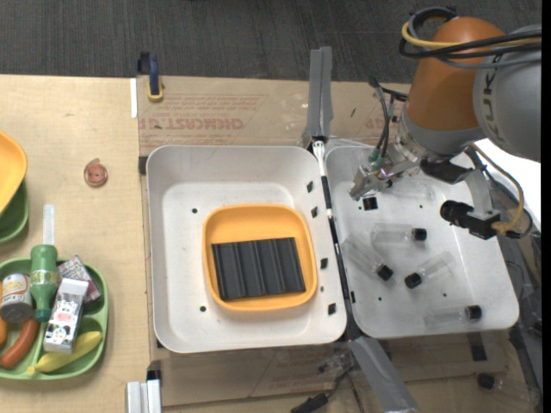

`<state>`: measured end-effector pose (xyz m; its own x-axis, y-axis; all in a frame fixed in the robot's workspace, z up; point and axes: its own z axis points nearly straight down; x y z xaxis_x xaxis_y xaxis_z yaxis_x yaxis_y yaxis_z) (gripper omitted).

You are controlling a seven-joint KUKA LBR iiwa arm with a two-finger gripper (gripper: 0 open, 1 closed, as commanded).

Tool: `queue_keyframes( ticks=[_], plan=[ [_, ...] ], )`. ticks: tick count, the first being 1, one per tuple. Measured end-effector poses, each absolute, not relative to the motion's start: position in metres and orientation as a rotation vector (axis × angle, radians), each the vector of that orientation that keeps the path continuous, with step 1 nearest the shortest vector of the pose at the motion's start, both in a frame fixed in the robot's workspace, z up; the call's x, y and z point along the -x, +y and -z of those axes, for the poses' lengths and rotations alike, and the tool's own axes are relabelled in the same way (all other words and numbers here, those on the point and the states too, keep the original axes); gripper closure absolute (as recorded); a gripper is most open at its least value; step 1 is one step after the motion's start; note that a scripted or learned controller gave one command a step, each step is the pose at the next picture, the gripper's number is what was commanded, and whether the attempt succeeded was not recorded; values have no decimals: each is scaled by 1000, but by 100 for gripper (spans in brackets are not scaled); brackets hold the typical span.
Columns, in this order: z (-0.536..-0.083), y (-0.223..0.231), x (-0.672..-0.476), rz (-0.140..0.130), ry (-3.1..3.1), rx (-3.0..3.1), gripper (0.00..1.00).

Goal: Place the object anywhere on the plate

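A yellow square plate (258, 218) lies in the middle of the left bin (172, 231), with a dark grey ribbed mat (258, 267) on it. The right bin (491, 274) holds several clear plastic vials with black caps, among them one (398, 236) near the middle, one (429, 270) below it and one (449, 315) at the front. My gripper (368, 186) hangs over the back left part of the right bin. A small black cap (368, 202) sits just beneath it. No vial is visibly held.
A metal divider (320, 93) runs between the bins. To the far left on the bench stand a green tray of toy food (52, 317) and a yellow bowl (10, 175). A pink disc (95, 174) and a blue clamp (151, 76) are also there.
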<state>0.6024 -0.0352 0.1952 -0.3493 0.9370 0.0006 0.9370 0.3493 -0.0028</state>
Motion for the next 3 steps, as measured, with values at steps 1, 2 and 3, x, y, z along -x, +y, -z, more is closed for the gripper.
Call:
queue_keyframes(
  ticks=[1,2,3],
  plan=[
    [-190,-24,-587,-3,-2718,1571,100],
    [-191,-69,-585,-1,-2808,1408,100],
    [-192,-86,-587,0,-2945,1098,100]
  ],
)
